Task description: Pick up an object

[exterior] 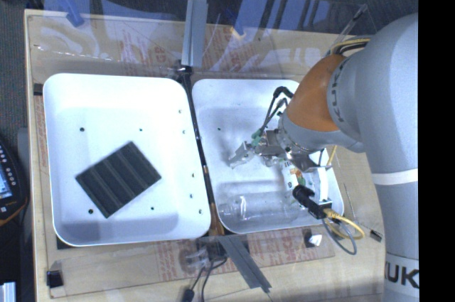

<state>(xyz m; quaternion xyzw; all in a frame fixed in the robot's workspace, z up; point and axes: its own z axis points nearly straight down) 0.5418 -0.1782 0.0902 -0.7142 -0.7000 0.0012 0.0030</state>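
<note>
The gripper (245, 151) hangs in the right bin (213, 98) — whether its fingers are spread, I cannot tell. Just below it lies a clear bottle (259, 208) — light, slippery, likely to roll; grasp across its middle.

two white bins (186, 151), one dark ridged slab (118, 178), one clear bottle (257, 208).

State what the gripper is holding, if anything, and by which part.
Nothing shows between the fingers of the gripper; it hangs over the right bin, above a clear plastic bottle.
</note>
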